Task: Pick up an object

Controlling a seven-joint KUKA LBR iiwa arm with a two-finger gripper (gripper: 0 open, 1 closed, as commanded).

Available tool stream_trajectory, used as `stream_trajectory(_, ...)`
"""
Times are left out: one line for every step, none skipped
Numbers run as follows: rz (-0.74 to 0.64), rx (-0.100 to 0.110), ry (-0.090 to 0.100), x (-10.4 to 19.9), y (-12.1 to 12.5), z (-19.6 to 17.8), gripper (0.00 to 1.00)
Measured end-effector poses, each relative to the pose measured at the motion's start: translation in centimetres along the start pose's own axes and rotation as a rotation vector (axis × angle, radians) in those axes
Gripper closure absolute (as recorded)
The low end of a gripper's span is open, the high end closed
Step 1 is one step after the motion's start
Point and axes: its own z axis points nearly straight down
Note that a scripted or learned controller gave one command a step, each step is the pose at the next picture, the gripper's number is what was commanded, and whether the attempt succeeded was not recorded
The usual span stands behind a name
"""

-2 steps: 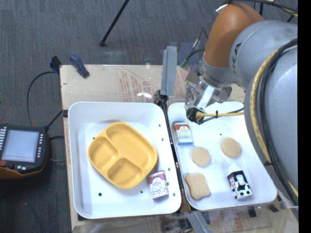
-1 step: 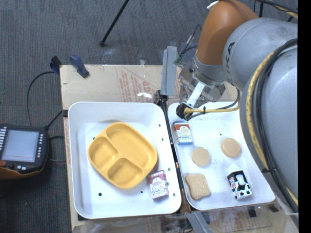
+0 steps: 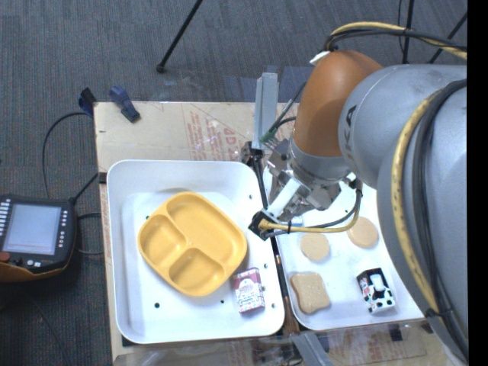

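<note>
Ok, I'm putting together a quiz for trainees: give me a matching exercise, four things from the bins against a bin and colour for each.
Things:
1 plate
2 packet
3 toast
4 box

Place and colour:
A right bin, black and white
B left bin, yellow
C right bin, tan
D left bin, red

Pairs: 1-B, 2-D, 3-C, 4-A.

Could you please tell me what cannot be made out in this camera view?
In the camera view:
1. Far and right parts of the right bin: covered by the arm, so anything there is hidden.
2. Print on the red-and-white packet: too small to read.
3. Black-and-white box: too small to identify.
</note>
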Motion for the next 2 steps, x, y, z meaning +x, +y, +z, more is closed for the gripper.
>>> stream_trajectory(0.020,-0.006,0.005,-5.7,6.8,-6.9,1.00)
stream_trajectory(-0.042,0.004,-0.006,-4.5,11.6,0.8,1.00)
